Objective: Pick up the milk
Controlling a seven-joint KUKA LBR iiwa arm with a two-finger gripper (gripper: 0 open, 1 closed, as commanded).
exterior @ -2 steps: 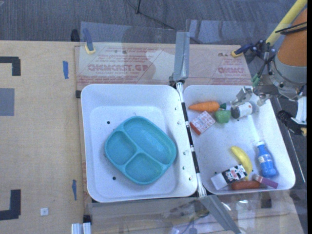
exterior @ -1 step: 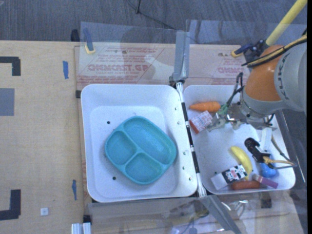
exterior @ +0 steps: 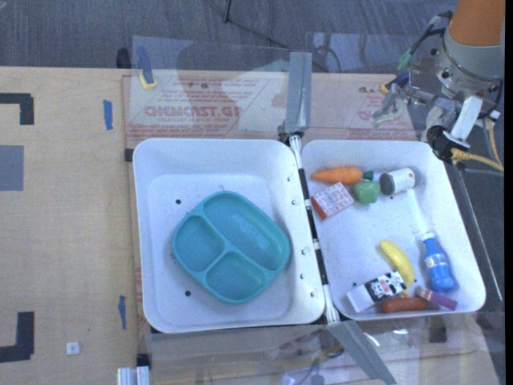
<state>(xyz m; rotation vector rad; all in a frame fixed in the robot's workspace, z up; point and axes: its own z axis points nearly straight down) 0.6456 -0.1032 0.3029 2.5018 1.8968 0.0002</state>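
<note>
Counter [exterior: 64,215] spans the view, wood top with blue tape marks and black corner marks, carrying two white bins side by side. Left bin [exterior: 160,163] holds a teal divided tray [exterior: 232,247], lying flat near the middle, probably a drop target for other tasks. Right bin [exterior: 461,239] holds the clutter, scattered loose with gaps between most items, likely so each can be grasped alone. Arm [exterior: 479,14] sits at the top right, above and behind the right bin's far corner, orange band up high, cables hanging beside it; seems parked clear of the bins so the camera sees everything. Tool [exterior: 393,103] hangs off the wrist over the counter behind the right bin, well apart from all items; cannot tell whether it is released or clenched, too small and cluttered, and nothing visible in it. Blue bottle [exterior: 437,265] lies near the right wall. Carrot [exterior: 337,174] lies along the far edge, next to a green item [exterior: 366,191] and a grey can [exterior: 397,181] on its side. Red-white packet [exterior: 332,200] sits just beside the divider. Banana [exterior: 397,261] lies mid-bin. Milk [exterior: 377,289], a small white carton with black patches, lies tipped on its side at the near edge, touching a red-orange item [exterior: 405,304] in front and close to the banana. Not yet picked; judging by the crowding, approach looks tight.
</note>
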